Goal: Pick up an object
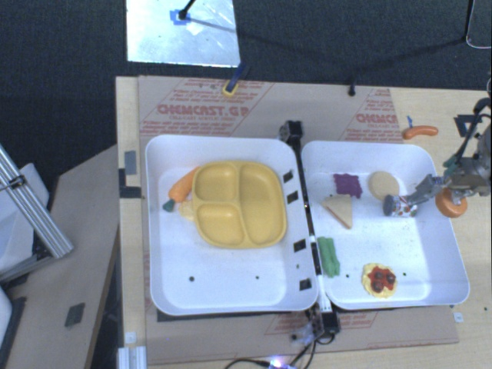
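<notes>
My gripper (397, 204) hangs low in the right bin (430, 244), reaching in from the right. It sits just below and right of a round beige cookie (383, 183). A purple piece (347, 184) lies left of the cookie. A pale wedge-shaped slice (339, 210) is left of the gripper, with a gap between them. A green pod (328, 255) lies by the bin's left wall, and a small pizza (379, 279) near its front. In the left bin (165, 283) a carrot (182, 184) rests against a yellow divided plate (234, 204).
An orange sausage-like toy (420, 132) lies on the cardboard behind the right bin. A black divider strip (301, 206) runs between the bins. A shiny metal sheet (183, 20) lies at the far back, and a yellow clip (231, 89) sits near it.
</notes>
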### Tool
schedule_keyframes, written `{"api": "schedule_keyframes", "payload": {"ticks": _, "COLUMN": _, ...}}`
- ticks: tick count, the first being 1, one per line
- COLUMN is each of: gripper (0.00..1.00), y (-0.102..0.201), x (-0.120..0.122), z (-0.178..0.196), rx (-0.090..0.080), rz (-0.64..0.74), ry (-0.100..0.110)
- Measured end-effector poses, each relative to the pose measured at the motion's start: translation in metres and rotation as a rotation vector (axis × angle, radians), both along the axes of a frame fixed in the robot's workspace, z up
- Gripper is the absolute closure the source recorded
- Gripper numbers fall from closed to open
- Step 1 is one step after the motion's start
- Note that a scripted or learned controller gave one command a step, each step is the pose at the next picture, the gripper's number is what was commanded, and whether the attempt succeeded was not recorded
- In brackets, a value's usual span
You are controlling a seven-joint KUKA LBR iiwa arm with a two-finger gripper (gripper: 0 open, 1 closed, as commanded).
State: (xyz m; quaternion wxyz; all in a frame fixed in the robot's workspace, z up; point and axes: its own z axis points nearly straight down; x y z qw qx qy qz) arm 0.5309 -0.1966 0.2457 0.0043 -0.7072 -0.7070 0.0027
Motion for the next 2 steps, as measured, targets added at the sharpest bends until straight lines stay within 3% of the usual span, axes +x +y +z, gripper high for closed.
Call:
{"api": "schedule_keyframes", "payload": {"ticks": 1, "gripper": 0.0, "y": 0.001, "x": 0.002, "z": 0.006, "rx": -0.003, "rz": 0.004, "ry": -0.011}}
{"api": "schedule_keyframes", "payload": {"ticks": 2, "gripper": 0.0, "y": 0.003, "x": -0.004, "z": -0.038, "rx": -0.002, "rz": 0.002, "ry": -0.008}}
